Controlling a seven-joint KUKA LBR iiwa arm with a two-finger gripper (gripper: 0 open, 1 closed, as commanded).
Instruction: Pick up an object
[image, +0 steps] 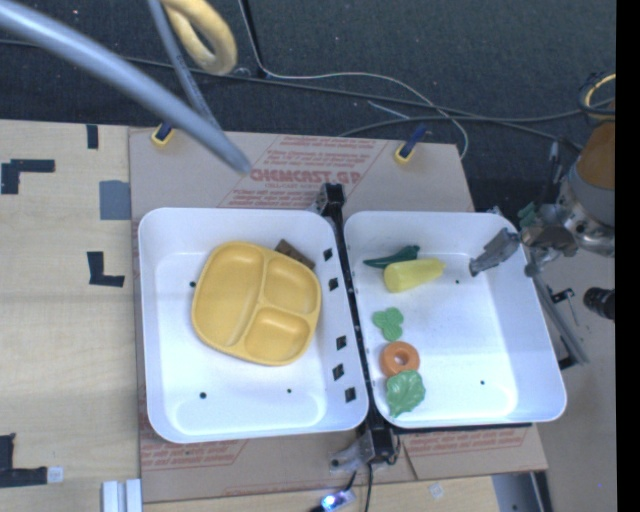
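The right bin (520, 340) holds a yellow corn cob with a dark green leaf (410, 271), a small green vegetable piece (388, 322), an orange ring (400, 357) and a green leafy piece (404, 392). They lie in a column along the bin's left side. My gripper (512, 258) hangs over the bin's upper right corner, well to the right of the corn. It is open, with nothing between its fingers (492, 253).
The left bin (165, 330) holds a yellow divided plate (257, 300) with a small brown object (291, 248) at its far edge. A divider with black clips (340, 320) separates the bins. Cables and a grey pole (130, 75) cross the back.
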